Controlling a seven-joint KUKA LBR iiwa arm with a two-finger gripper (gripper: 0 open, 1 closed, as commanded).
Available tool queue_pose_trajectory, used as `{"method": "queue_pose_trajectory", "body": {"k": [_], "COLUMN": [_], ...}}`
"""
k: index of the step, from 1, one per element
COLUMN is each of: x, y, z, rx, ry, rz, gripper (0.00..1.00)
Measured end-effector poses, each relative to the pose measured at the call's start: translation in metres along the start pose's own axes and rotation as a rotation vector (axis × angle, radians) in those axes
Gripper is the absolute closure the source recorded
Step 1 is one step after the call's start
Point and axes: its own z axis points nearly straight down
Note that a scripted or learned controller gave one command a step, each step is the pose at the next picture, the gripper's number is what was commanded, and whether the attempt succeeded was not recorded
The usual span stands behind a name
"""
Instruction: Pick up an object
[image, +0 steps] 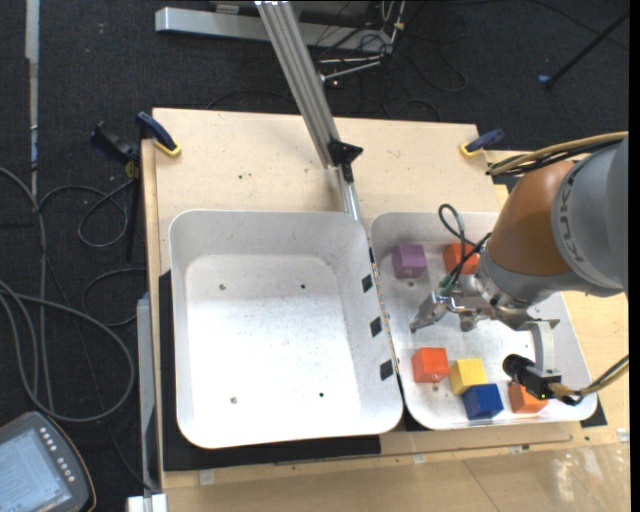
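My gripper (445, 321) hangs over the middle of the right bin (575, 345), open, with nothing between its fingers. A purple cube (408, 260) lies just up and left of it. An orange block (459, 257) sits beside the wrist, partly hidden by the arm. Below the gripper lies an orange cube (431, 364). To its right are a yellow cube (467, 375) and a blue cube (483, 401). Another orange block (524, 399) sits at the bin's lower right, partly covered by a black cable part.
The left bin (190, 300) stands alongside, sharing a raised divider (375, 310) with the right one. A metal pole (305, 85) slants down to the bins' back edge. Clamps (160, 135) sit at the bench's far corners. Cables trail off the arm at the right.
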Motion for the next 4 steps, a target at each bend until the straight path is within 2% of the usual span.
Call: {"method": "queue_pose_trajectory", "body": {"k": [1,2,4], "x": [0.000,0.000,0.003], "y": [0.000,0.001,0.010], "z": [0.010,0.000,-0.087], "rx": [-0.005,-0.008,-0.012], "ry": [-0.001,-0.001,-0.002], "rz": [0.000,0.000,-0.004], "gripper": [0.00,1.00,1.00]}}
